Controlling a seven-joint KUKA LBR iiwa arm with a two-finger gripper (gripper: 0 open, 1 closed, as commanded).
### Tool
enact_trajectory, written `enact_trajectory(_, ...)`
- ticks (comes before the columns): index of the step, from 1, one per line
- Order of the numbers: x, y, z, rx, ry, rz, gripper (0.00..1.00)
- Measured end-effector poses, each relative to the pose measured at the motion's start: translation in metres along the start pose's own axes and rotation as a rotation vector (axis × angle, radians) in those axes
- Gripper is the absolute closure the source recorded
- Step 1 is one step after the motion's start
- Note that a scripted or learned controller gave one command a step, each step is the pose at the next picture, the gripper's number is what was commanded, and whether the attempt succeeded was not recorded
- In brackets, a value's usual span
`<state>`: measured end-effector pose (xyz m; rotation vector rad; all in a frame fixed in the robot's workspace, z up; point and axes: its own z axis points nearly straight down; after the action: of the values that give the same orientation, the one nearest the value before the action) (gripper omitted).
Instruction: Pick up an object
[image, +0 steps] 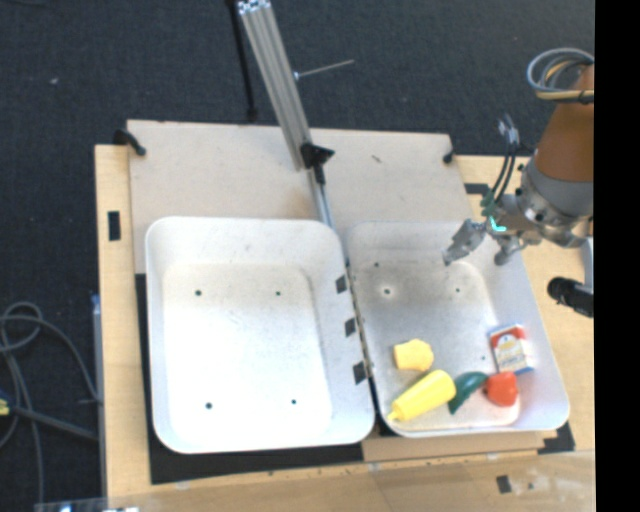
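Right bin (380, 300) upper half bare and passable, its near end crowded by yellow block (413, 355), corn cob (422, 395), red toy (502, 389), probably a small carton (509, 350); left bin (165, 330) unobstructed.

A metal pole (281, 88) slants from the top centre to the board (220, 170); cables (40, 350) lie at lower left.

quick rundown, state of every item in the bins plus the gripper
gripper: open, above the right bin's far edge, holding nothing
small yellow block: lying in the right bin
yellow corn: on its side, near front rim
carrot: lying beside corn
small carton: lying flat
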<state>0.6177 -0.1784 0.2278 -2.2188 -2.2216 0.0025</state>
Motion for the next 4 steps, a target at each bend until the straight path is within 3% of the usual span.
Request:
enact_trajectory(1, 0.000, 0.001, -0.003, -0.004, -0.002, -0.002, 0.00)
enact_trajectory(4, 0.000, 0.003, 0.129, -0.001, -0.002, 0.003, 0.00)
